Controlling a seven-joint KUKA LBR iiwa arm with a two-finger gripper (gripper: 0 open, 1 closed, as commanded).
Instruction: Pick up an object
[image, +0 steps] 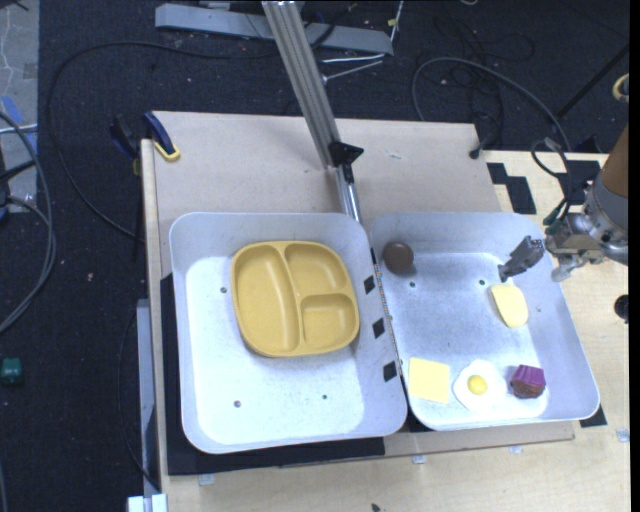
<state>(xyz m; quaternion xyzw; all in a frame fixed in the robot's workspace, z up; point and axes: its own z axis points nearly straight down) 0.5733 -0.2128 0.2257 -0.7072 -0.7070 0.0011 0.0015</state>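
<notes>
The approach step is judged in hand: the gripper (527, 255) is poised just above the cheese (510, 304) in the right bin (570, 330). Nothing is seen held; whether it is released or clenched cannot be told. A descent onto the cheese is called for next.

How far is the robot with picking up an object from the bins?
Nothing looks picked up yet. The gripper is above the upper right part of the right bin, close to the pale yellow piece, with nothing seen between its fingers. The brown ball, yellow square, fried egg and purple piece all lie in that bin. Grasping and lifting are left.
</notes>
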